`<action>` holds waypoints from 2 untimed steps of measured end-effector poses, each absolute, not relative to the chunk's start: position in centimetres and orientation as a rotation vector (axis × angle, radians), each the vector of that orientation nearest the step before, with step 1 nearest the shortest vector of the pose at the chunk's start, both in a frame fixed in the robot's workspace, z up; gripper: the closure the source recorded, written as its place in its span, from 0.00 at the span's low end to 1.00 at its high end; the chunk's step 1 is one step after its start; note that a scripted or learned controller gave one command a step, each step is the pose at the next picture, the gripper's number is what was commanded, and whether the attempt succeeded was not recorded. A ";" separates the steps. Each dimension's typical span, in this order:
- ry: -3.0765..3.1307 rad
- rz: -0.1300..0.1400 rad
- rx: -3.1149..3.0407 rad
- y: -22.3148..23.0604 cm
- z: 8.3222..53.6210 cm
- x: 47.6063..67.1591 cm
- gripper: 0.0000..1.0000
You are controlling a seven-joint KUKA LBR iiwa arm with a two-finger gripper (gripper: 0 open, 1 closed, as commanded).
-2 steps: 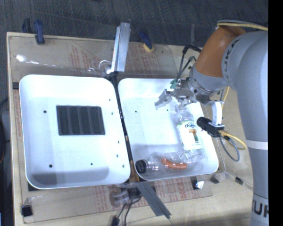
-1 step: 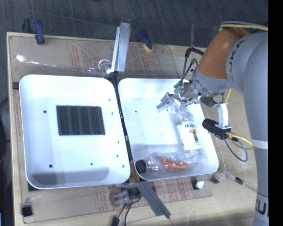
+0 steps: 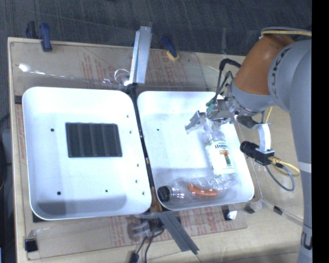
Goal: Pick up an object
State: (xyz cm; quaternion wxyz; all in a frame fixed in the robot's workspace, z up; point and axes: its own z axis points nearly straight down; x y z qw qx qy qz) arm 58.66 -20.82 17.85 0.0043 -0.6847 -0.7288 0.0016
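Overhead, hand above right bin, clear bottles below

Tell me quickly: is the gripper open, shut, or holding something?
Two-finger gripper: over the right white bin, just above the clear plastic bottle with the white label; open or shut cannot be told, and nothing shows between its fingers.

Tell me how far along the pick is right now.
Done: the gripper has reached into the right bin, just above the upright-lying white bottle. In hand: nothing seen between its fingers. Left: closing on something and lifting it; the white bottle and the clear bottle both lie on the bin floor.
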 end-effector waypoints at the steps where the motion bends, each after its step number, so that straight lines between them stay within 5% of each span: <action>1: -2.305 0.003 -2.126 -20.8 17.0 58.4 0.00; 2: -2.347 0.004 -2.075 -20.8 17.0 58.3 0.00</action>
